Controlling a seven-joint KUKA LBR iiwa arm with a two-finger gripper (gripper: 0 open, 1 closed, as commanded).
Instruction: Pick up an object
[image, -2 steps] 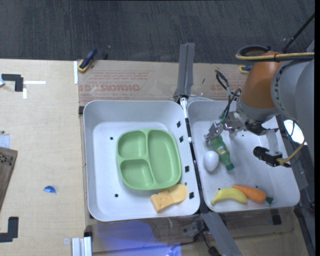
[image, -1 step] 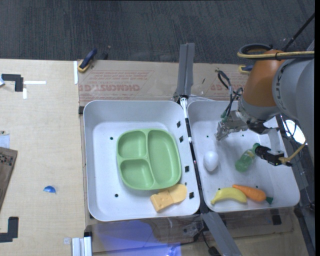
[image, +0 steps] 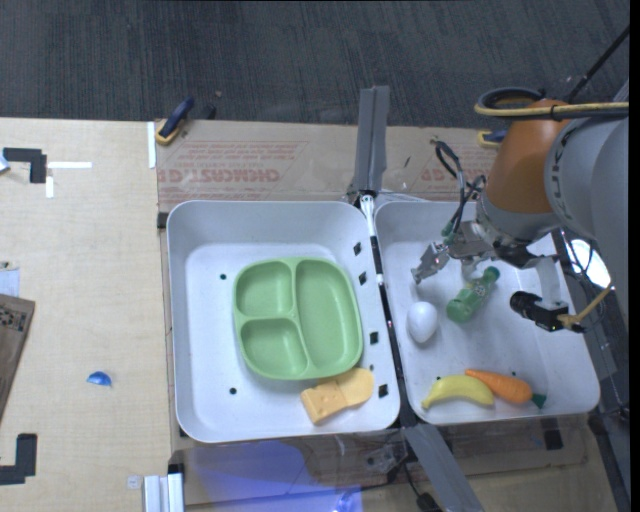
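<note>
Grey arm with the orange band (image: 530, 165) reaches in over the right white bin (image: 560, 400), wrist above the bin's far-right corner. Two-finger tool (image: 440, 262) sits low in the far half of that bin, metal fingers (image: 428, 266) pointing toward the divider between bins. Fingers look spread apart with nothing between them, so open and not gripping.

Right bin contents:
- small green plastic bottle (image: 470, 297), lying tilted, just beside the tool on its near side, apparently not touching
- white egg (image: 422, 322), near the bin's left wall, just nearward of the tool
- yellow plastic banana (image: 459, 391), by the near edge
- orange carrot with a green tip (image: 506, 388), touching the banana's right end, near edge

Left white bin (image: 185, 330):
- light green three-compartment plate (image: 298, 318), centre of the bin
- yellow wedge like cheese (image: 337, 394), just at the plate's near edge, toward the bin's near-right corner

On the tabletop (image: 80, 280), a small blue piece (image: 98, 379) lies left of the left bin, well apart from it.
</note>
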